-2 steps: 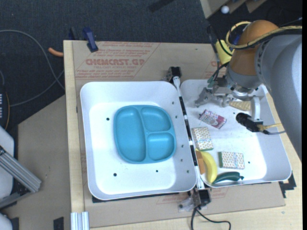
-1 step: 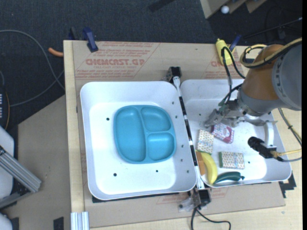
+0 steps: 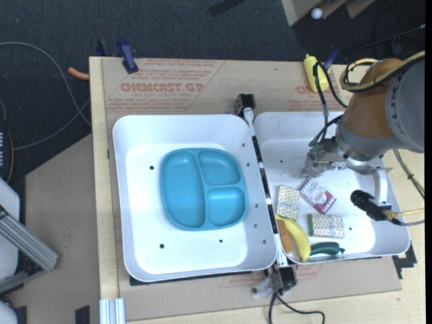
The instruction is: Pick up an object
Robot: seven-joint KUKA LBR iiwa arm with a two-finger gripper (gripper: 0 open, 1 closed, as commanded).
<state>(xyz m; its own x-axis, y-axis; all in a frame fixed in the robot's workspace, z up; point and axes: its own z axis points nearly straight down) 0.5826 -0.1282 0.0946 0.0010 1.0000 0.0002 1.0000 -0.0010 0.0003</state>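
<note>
Camera view. Left bin [image 3: 128,201] holds a blue divided plate [image 3: 202,187] lying flat at its centre. Right bin [image 3: 283,130] holds, along its near side, a banana [image 3: 295,237], a green item [image 3: 325,250], two patterned packets [image 3: 288,201] [image 3: 328,225] and a small pink-and-white packet [image 3: 316,195]. The gripper [image 3: 322,159] hangs over the right bin, just above the pink-and-white packet; whether it is parted or closed cannot be told. Both bins rest on a cardboard-covered bench [image 3: 169,83] printed with red lettering. Dark carpet [image 3: 47,19] with cables surrounds the bench.
</note>
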